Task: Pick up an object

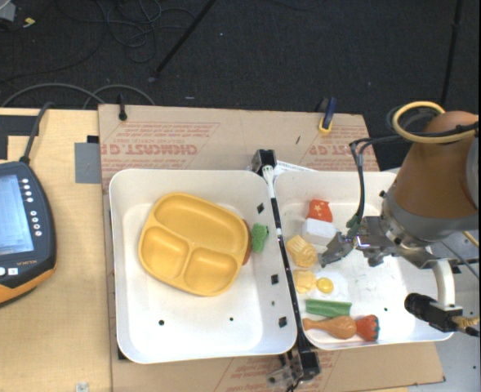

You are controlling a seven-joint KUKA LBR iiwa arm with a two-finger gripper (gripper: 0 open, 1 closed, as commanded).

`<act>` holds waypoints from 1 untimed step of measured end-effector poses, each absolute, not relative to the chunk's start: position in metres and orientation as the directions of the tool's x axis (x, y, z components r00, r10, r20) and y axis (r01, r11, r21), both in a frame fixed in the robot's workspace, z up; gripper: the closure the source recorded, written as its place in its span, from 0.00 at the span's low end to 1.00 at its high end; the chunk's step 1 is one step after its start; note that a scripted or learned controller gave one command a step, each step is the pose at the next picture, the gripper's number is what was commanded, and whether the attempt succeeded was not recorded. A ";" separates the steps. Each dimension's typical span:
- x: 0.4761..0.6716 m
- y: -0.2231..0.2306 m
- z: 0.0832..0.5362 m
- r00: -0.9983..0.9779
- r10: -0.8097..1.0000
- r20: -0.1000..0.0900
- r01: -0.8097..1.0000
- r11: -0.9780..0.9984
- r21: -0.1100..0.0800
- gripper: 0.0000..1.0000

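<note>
we are seeing the gripper [338, 251] hovering in the right bin [387, 198], finger state we cannot tell, nothing visibly held, with the yellow corn piece [302, 253] just beside it, risking a nudge sideways into neighbouring toys.

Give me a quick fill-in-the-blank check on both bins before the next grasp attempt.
1. The yellow divided plate lies in the ____ bin.
2. The plate has ____ compartments.
3. The pincer hovers over the ____ bin.
4. The green bean lies just above the ____, near that bin's lower edge.

Missing words: left; three; right; drumstick
</note>
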State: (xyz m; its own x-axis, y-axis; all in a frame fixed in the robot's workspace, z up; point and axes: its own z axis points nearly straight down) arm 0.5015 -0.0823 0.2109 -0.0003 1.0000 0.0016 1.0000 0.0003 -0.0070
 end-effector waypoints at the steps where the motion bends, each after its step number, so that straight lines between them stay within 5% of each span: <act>1: 0.502 -0.083 0.220 0.001 1.000 0.003 1.000 -0.001 -0.011 1.00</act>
State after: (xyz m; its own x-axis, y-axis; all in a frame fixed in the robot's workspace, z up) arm 0.5016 -0.0828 0.2197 0.0013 1.0000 0.0026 0.9999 -0.0013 -0.0114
